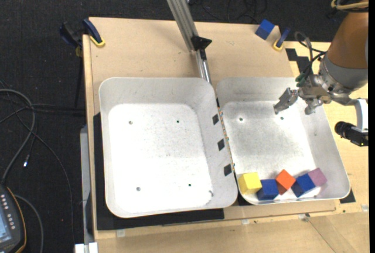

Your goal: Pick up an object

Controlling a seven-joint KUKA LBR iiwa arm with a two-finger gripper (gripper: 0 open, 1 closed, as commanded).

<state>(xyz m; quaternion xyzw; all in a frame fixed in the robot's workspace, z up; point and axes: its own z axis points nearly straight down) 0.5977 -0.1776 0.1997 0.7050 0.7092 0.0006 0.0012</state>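
Note:
Several small blocks lie in a row along the near edge of the right bin point(275, 140): a yellow block point(250, 181), a blue block point(269, 188), an orange block point(285, 180), a second blue block point(303, 185) and a purple block point(317, 176). My gripper point(293, 109) hangs over the far right part of that bin, well behind the blocks. It is open, its two fingers spread apart, and nothing sits between them.
The left bin point(158, 146) lies beside the right one. A slanted metal pole point(179, 3) runs from the top down to the gap between the bins. A loose blue block point(265, 28) and clamps sit on the wooden bench point(146, 47) behind.

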